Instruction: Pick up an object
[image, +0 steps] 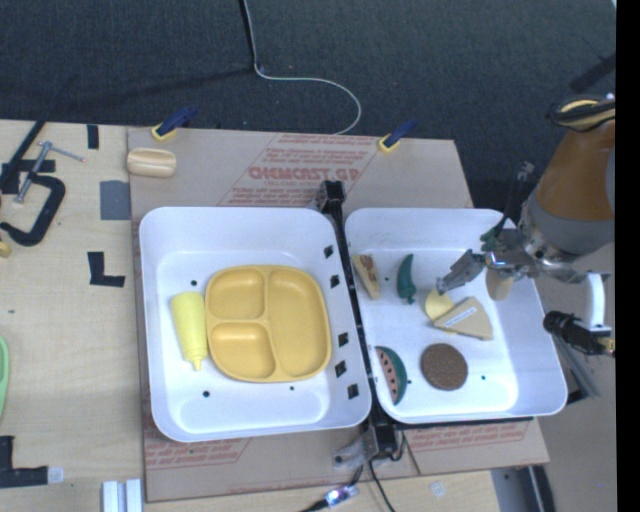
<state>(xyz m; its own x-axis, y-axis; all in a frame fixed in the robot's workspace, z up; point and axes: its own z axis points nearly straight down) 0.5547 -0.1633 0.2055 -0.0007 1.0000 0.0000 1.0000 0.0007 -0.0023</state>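
Note:
The right bin (520, 395) holds a sandwich slice (366, 275), a green pepper (405, 278), a small yellow piece (437, 303), a pale cheese wedge (467, 321), a brown round cookie (444, 366) and a watermelon slice (392, 373). My gripper (478, 278) hangs over the right bin's upper right part, just above and right of the yellow piece and cheese wedge. Its fingers (460, 272) are spread apart and nothing is between them.
The left bin (165, 300) carries a yellow divided plate (268, 322) and a yellow squeeze bottle (189, 327). A bread roll (151, 161) lies on the bench behind it. Black clamps (30, 200) sit at the far left. A divider (345, 290) separates the bins.

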